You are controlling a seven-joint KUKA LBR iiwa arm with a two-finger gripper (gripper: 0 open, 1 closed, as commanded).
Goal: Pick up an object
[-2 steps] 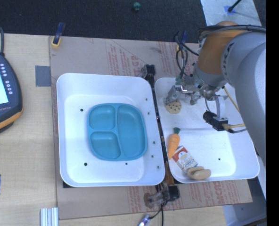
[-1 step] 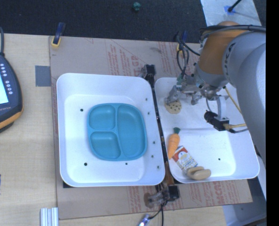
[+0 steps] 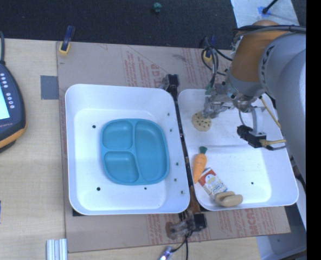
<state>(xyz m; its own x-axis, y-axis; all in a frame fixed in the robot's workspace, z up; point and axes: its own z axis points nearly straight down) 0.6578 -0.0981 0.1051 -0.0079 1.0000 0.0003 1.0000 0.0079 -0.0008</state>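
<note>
The right bin (image 3: 269, 191) held 1 cookie (image 3: 202, 122), 1 carrot (image 3: 199, 167) and 1 packet (image 3: 211, 182). The gripper (image 3: 210, 110) hung just above the cookie; finger state: cannot tell. 1 plate (image 3: 134, 150) sat left.

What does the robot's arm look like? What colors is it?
The arm is big, round and grey, with an orange band near the wrist. Its pincer is small, dark, metal. Thin cables, some yellow, loop around the wrist.
</note>
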